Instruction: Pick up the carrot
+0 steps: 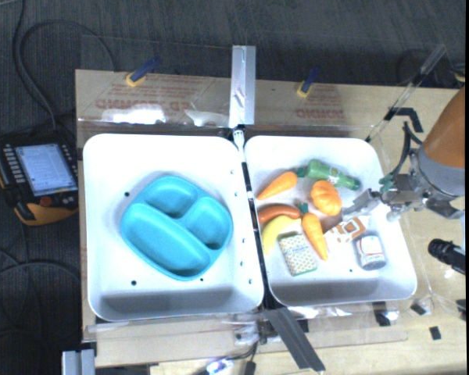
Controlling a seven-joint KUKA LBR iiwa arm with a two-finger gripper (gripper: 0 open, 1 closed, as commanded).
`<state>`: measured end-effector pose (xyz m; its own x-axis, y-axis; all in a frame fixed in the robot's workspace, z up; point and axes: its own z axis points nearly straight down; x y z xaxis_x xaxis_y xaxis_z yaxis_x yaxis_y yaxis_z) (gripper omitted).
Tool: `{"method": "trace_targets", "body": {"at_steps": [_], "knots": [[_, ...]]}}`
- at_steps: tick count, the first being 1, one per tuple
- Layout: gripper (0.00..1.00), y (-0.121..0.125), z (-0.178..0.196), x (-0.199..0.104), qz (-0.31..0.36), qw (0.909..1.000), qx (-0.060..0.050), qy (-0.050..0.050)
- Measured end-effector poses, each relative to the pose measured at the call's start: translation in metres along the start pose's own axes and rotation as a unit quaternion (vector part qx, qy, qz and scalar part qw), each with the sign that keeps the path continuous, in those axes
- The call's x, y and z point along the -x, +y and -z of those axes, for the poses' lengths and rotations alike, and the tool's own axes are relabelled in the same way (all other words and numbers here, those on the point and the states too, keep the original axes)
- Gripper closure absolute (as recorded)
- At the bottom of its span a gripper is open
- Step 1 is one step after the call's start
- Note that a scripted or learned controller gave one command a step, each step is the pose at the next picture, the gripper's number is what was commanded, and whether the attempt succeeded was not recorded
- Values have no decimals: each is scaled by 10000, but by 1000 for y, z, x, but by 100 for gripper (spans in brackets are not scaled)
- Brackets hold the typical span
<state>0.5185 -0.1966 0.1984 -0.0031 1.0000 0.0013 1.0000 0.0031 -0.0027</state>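
Two orange carrots lie in the right bin (391, 283). One carrot (277, 184) rests near the bin's upper left, pointing at the divider. The other carrot (315, 235) lies mid-bin, tip toward the front, beside a yellow banana (272, 230). My gripper (363, 202) hangs over the right side of this bin, to the right of both carrots and next to a round orange fruit (326, 198). No carrot is in its grasp.
Also in the right bin are a green bottle (330, 173), a red sausage (278, 211), a greenish box (298, 254), a small orange-and-white pack (348, 229) and a can (370, 251). The left bin (102, 287) holds a blue divided tray (176, 225).
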Motion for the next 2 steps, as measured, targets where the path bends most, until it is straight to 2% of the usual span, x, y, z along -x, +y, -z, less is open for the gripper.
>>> {"method": "trace_targets", "body": {"at_steps": [1, 2], "knots": [[0, 44, -42, -70, 13, 10000, -2, -6], [0, 13, -108, -61, 23, 10000, 71, -14]]}}
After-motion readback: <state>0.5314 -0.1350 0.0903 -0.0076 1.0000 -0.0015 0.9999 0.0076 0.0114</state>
